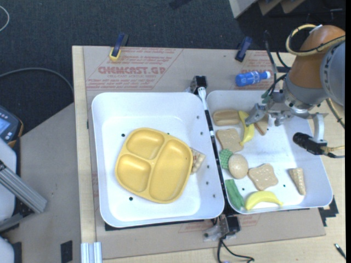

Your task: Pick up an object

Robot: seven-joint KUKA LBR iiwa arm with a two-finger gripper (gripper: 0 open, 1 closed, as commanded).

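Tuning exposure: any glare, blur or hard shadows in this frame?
Camera view: even, soft lighting; mild blow-out on the left bin floor; yellow plate casts a faint shadow only; food in the right bin is soft in detail; the gripper area is slightly blurred.

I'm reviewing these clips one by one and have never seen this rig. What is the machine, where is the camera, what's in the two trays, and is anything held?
One camera looks down at a slant on a bench. The grey arm with an orange band reaches in from the right; its gripper hangs over the right bin. Whether it grips anything is unclear. That bin holds toy food: a banana, bread slice, egg, cone. The left bin holds a yellow divided plate.
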